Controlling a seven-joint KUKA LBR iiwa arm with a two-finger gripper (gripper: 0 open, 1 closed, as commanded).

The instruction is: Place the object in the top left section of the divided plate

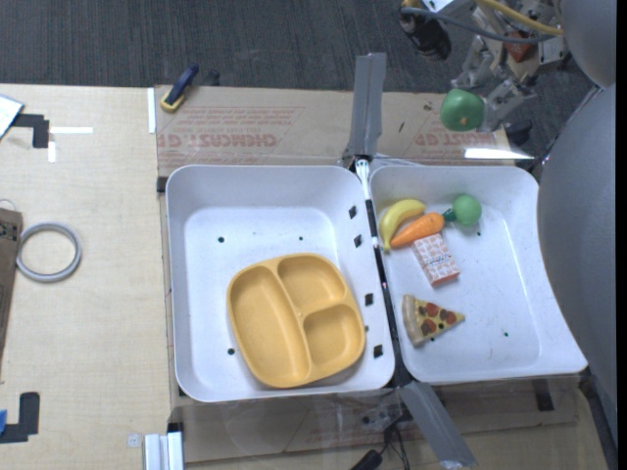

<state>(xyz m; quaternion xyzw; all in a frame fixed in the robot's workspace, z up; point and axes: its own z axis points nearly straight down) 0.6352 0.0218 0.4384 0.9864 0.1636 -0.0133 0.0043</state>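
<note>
A yellow divided plate (257,333) lies in the left bin (196,223), turned at a slant, with nothing in its three sections. High over the back edge of the right bin (529,292), my gripper (468,106) is shut on a round green fruit (460,112), which hangs in the air between the fingers. The fruit is well to the right of the plate and farther back.
In the right bin lie a banana (398,217), a carrot (419,228), a small green ball (466,210), a red-and-white carton (436,259) and a pizza slice (428,318). A tape roll (46,251) lies on the bench at left, and a blue-and-yellow tool (179,86) at the back.
</note>
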